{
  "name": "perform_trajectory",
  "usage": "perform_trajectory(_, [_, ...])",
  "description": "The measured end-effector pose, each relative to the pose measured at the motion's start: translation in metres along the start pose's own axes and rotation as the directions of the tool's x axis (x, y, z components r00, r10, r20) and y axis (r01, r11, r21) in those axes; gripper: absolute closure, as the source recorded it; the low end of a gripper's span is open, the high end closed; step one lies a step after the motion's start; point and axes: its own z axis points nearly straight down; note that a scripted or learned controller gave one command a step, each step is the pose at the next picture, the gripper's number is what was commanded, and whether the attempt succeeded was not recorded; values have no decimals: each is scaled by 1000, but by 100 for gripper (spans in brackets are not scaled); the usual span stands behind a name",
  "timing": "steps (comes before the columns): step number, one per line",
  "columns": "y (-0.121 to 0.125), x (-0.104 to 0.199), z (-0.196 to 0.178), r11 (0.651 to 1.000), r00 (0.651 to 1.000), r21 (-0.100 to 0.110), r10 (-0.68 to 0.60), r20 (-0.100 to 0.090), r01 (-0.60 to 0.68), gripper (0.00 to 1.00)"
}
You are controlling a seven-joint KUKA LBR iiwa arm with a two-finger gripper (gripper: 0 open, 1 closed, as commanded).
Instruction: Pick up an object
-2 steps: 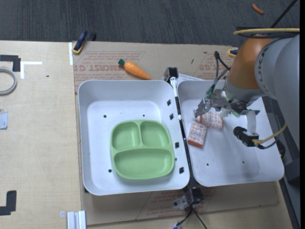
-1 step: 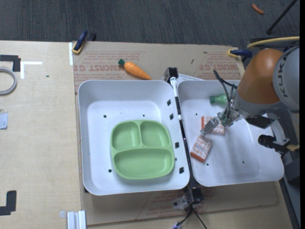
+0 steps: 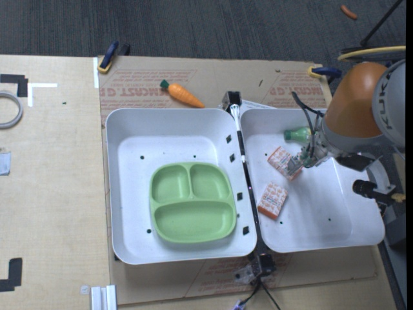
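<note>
Two white bins side by side on the table. In the left bin (image 3: 122,173) — a green plate (image 3: 192,202) with three compartments, lying flat near the middle. In the right bin (image 3: 335,228) — two small orange-and-white packets and a green bottle. One packet (image 3: 273,200) near the bin's left wall, about midway down; the other packet (image 3: 280,159) higher up, toward the far left part of the bin. Green bottle (image 3: 297,134) on its side near the far edge.

Arm (image 3: 361,102) reaching in from the right edge over the right bin, orange band above the wrist. End effector (image 3: 298,165) low inside the bin, right at the upper packet's right end, seemingly touching it. Grip state: cannot tell — too small and dark to read, and nothing clearly grasped.

Outside the bins, on the cardboard beyond the left bin's far edge, a toy carrot (image 3: 182,93). Blue clamp (image 3: 108,55) at the cardboard's far left corner.
</note>
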Motion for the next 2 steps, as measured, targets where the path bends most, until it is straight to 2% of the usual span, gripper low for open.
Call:
perform_trajectory(1, [0, 0, 0, 1000, 1000, 0, 0, 0, 0, 0])
perform_trajectory(2, [30, -2, 12, 955, 955, 6, -295, -11, 295, 0])
